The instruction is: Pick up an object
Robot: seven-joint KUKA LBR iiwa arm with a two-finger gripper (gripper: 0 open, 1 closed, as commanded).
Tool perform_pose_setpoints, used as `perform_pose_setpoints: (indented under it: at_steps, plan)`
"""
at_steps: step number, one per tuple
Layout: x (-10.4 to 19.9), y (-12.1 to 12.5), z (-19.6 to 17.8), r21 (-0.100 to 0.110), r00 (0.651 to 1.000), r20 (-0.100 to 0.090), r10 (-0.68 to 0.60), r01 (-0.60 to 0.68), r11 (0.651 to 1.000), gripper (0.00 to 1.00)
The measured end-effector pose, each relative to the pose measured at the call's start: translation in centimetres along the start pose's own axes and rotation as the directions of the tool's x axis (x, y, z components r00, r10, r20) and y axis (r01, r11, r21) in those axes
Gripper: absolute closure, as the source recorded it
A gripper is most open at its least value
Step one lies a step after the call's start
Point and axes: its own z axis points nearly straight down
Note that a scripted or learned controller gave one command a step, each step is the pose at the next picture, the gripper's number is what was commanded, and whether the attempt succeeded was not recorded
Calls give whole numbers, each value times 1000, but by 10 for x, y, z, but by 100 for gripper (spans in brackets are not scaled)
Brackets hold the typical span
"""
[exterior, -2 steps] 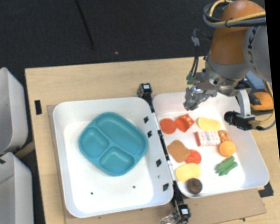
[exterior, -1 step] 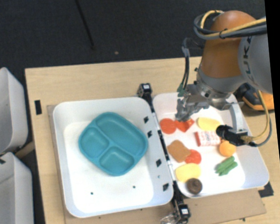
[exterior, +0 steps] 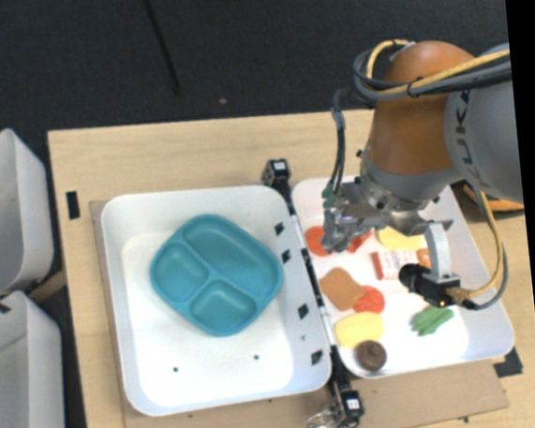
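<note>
My gripper [exterior: 343, 236] hangs low in the right bin [exterior: 490, 328], at its upper left, right over a red-orange round piece [exterior: 315, 241] that peeks out on its left. Close by in the same bin lie a brown bread-like slice [exterior: 339, 287], a red tomato-like piece [exterior: 370, 300], a yellow lemon-like piece [exterior: 358, 327], a dark brown round piece [exterior: 370, 355], a green leafy piece [exterior: 432, 319], a red and white packet [exterior: 386, 263] and a yellow piece [exterior: 400, 239]. The arm's body hides part of the bin's upper right.
The left bin [exterior: 141, 362] holds a teal divided plate [exterior: 216, 273]. A black clip-like part [exterior: 428, 285] on a cable hangs off the arm over the right bin. White padded shapes [exterior: 0, 225] stand left of the bench.
</note>
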Motion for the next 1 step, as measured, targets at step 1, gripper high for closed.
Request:
perform_pose_setpoints:
  at_steps: [1]
  plan:
    - [40, -28, 23, 2, 1000, 1, 1, -1, 1000, 100]
